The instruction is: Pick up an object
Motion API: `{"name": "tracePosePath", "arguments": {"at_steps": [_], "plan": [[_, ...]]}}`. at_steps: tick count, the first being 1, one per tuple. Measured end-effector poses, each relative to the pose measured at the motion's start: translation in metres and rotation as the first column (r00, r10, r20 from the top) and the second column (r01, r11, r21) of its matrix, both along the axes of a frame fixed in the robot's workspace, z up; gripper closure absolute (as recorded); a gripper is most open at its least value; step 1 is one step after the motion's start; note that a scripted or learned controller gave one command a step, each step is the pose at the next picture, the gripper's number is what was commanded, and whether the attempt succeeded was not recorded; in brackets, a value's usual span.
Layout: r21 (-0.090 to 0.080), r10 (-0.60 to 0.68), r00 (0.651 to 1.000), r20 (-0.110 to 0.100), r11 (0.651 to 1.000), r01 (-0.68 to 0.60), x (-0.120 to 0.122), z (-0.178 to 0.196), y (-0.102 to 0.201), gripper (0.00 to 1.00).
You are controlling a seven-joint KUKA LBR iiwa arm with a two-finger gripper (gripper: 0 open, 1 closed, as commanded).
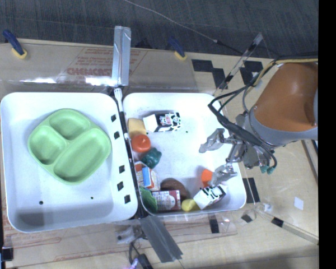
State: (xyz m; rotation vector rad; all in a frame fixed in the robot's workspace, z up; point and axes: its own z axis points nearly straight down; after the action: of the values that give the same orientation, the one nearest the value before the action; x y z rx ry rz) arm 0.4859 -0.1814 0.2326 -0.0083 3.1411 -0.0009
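Gripper [218, 156], fingers spread, nothing between them, over right bin [185, 101]; lower fingertip apparently just above small white carton [210, 196] and orange piece [206, 176].

We look down at a slant from above the bench [157, 66], seeing both white bins [11, 150] whole.

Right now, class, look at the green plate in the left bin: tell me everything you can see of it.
The green plate is pale green and looks like smooth plastic, with rounded corners and three shallow compartments set apart by raised ridges: two smaller ones toward the top, one longer one below. It lies flat, right side up and turned at a slant, on the floor of the left bin, toward that bin's upper middle. Nothing lies in it, and nothing but the bin floor touches it.
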Motion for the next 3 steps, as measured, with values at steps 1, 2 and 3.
{"name": "tracePosePath", "arguments": {"at_steps": [1,2,3], "plan": [[-0.001,0.223,0.975,0.004,0.975,-0.223,0.029,-0.14,-0.005,0.0],[0.001,0.309,0.951,0.004,0.951,-0.309,0.079,-0.139,0.063,0.0],[-0.001,0.313,0.95,0.005,0.95,-0.313,0.08,-0.129,0.063,1.0]]}}
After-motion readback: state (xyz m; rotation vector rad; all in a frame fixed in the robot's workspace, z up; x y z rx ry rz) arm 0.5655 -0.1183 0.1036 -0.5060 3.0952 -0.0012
